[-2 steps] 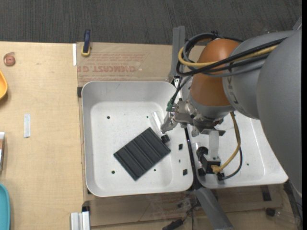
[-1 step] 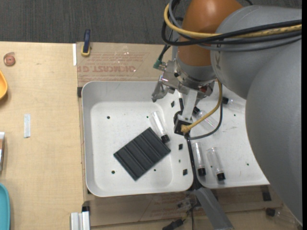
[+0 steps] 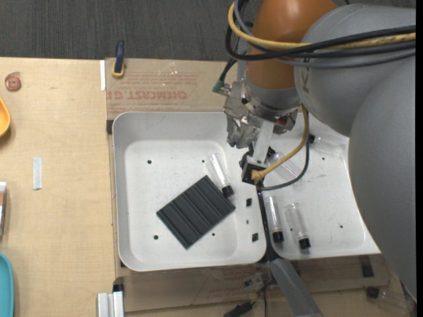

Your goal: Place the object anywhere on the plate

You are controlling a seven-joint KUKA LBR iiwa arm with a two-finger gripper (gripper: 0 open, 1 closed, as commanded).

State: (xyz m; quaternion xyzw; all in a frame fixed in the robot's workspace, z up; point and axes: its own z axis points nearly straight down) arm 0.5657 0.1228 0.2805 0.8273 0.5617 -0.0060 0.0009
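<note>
A black ridged plate (image 3: 196, 211) lies tilted on the floor of the left bin (image 3: 132, 177). A clear vial with a black cap (image 3: 219, 174) lies just off the plate's upper right corner, its cap touching or nearly touching the plate edge. My gripper (image 3: 240, 136) hangs under the orange wrist, above the wall between the two bins and a little above and to the right of that vial. Two more clear vials with black caps (image 3: 273, 218) (image 3: 297, 225) lie side by side in the right bin (image 3: 330, 197).
Cardboard (image 3: 165, 84) lies behind the bins, with a blue clamp (image 3: 119, 57) at its top left. The wooden bench (image 3: 53, 177) on the left carries small bits. The big grey arm covers the right bin's far side.
</note>
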